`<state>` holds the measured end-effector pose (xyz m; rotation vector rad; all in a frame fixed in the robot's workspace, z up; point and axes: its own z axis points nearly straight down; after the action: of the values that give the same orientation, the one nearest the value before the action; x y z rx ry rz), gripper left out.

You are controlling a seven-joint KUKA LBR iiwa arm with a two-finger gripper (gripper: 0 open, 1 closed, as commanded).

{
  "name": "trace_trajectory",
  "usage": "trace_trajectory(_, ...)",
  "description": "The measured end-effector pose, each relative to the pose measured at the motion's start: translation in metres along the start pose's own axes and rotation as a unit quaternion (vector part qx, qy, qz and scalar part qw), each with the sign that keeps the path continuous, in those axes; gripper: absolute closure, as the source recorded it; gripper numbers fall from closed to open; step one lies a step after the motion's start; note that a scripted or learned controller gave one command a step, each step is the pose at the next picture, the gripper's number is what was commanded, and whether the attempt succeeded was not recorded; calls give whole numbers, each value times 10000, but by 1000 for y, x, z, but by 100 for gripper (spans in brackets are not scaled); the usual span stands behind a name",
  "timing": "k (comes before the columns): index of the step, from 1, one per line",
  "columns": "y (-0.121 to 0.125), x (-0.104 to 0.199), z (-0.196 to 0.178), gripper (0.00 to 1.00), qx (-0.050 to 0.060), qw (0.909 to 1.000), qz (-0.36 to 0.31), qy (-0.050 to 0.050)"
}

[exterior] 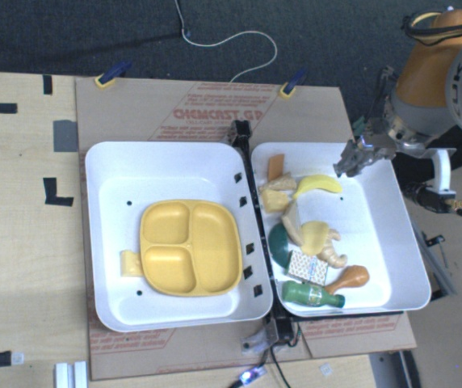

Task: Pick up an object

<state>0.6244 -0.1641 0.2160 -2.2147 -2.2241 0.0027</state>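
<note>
A yellow banana [318, 185] lies in the right bin [392, 241], near its far wall. The end effector [349, 166] hangs just right of the banana, holding nothing; its finger opening cannot be told. Left of the banana lies a pale food piece [277, 194].

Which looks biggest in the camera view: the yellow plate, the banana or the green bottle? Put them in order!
1. Yellow divided plate, by far the largest.
2. and 3. Green bottle and banana look about alike in length, so I won't rank those two.
</note>
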Motion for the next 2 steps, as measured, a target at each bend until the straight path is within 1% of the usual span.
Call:
trace_trajectory(1, -14, 51, -14, 100, -9, 10000, -10, 7)
trace_trajectory(2, -25, 100, -1, 100, 4, 10000, -8, 4)
